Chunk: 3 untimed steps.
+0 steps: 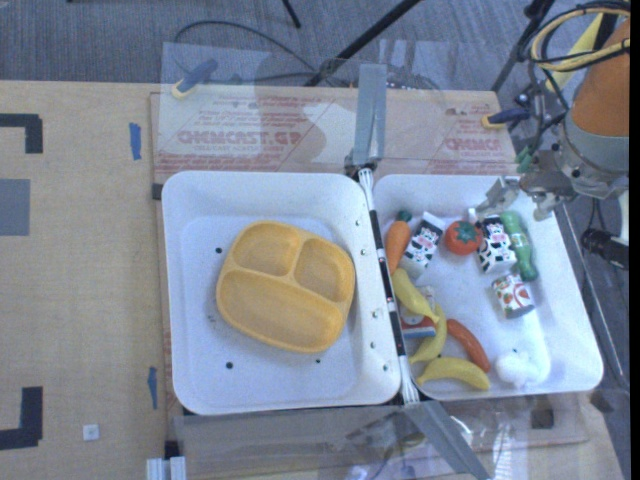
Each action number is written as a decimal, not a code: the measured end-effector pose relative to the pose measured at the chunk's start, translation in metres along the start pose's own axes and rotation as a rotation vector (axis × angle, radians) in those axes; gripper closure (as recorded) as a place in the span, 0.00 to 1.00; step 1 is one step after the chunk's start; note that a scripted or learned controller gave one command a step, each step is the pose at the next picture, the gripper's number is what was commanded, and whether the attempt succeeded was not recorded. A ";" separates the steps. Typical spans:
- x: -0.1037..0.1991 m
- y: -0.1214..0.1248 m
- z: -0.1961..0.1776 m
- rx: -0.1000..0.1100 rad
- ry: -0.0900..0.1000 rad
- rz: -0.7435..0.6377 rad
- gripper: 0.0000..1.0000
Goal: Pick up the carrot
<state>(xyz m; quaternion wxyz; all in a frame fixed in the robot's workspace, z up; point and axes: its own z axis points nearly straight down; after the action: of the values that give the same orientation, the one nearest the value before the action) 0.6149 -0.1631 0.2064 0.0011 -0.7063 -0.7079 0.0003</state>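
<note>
End effector (518,196) hovers at the right bin's (580,308) upper right edge, fingers spread, gripping nothing; the carrot (397,243) lies by the bin's left wall.

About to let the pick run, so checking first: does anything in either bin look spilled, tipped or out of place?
Nothing stands out. The yellow divided plate sits flat in the left bin. The carrot lies against the right bin's left wall beside a cow-print carton, with bananas below. The hand is above that bin's top right corner.
</note>
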 end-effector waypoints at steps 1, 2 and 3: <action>0.016 -0.019 0.092 -0.029 -0.007 0.171 0.00; 0.052 -0.029 0.099 -0.055 -0.012 0.436 0.00; 0.051 -0.026 0.084 -0.065 -0.013 0.437 1.00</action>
<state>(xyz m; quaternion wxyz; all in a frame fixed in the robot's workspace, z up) 0.5881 -0.1126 0.1225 -0.0264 -0.8427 -0.5374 -0.0179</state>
